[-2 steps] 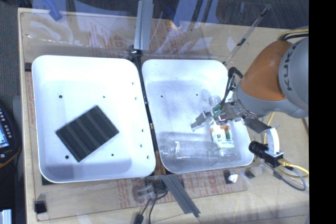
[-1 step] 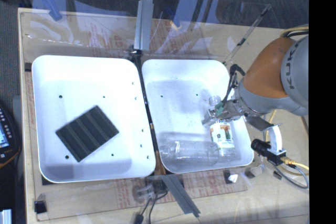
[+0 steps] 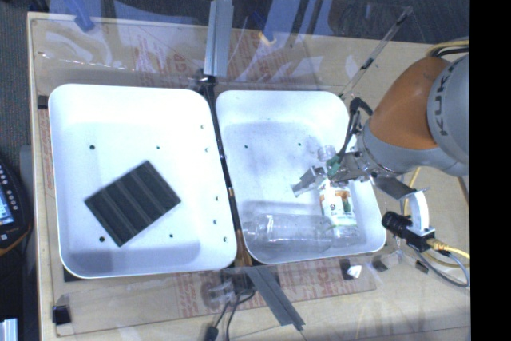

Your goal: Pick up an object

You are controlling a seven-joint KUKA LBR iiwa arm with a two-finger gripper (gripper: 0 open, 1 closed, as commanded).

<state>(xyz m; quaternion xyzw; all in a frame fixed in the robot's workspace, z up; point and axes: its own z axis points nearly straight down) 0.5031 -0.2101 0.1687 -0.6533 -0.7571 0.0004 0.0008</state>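
My gripper [image 3: 313,180] hangs low in the right bin [image 3: 263,112], just above a small bottle [image 3: 338,204] by the near right wall. It looks light, stiff and slick; I'd take it across the body. A clear plastic bottle [image 3: 287,227] beside it is hard to make out.
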